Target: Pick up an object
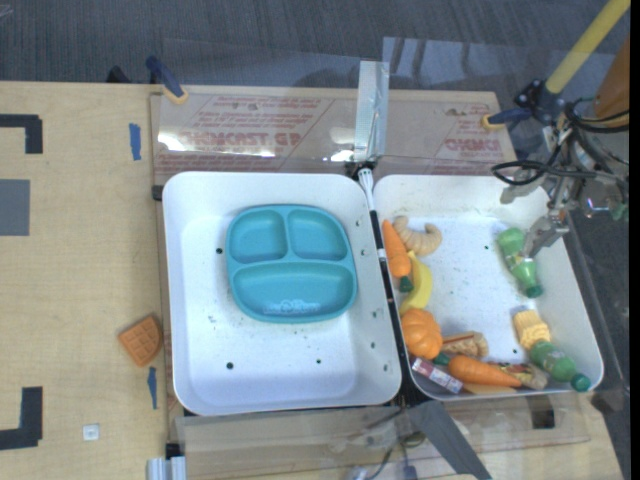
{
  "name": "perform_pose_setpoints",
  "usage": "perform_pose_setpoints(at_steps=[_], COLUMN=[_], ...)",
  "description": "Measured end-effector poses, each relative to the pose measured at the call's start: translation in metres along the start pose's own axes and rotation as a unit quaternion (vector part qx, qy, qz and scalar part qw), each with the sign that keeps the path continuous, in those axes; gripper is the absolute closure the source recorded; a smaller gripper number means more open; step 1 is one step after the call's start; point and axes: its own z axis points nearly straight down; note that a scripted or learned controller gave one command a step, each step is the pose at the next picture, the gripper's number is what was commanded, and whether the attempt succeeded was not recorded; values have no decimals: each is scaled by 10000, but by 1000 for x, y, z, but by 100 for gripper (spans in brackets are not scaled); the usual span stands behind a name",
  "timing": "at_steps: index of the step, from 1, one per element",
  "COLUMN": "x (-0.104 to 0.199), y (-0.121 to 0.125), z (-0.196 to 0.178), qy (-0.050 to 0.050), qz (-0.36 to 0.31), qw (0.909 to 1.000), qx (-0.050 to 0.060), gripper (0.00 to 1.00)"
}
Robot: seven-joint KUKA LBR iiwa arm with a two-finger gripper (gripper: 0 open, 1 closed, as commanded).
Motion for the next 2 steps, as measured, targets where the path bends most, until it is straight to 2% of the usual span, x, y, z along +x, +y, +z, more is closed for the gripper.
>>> perform_pose_setpoints(at_steps=[1, 2], x=[-3, -11], y=[-23, -45], z=[96, 144], qy=[47, -12], qz=[329, 371], qw=[9994, 9993], qx=[-16, 1], gripper=[0, 0])
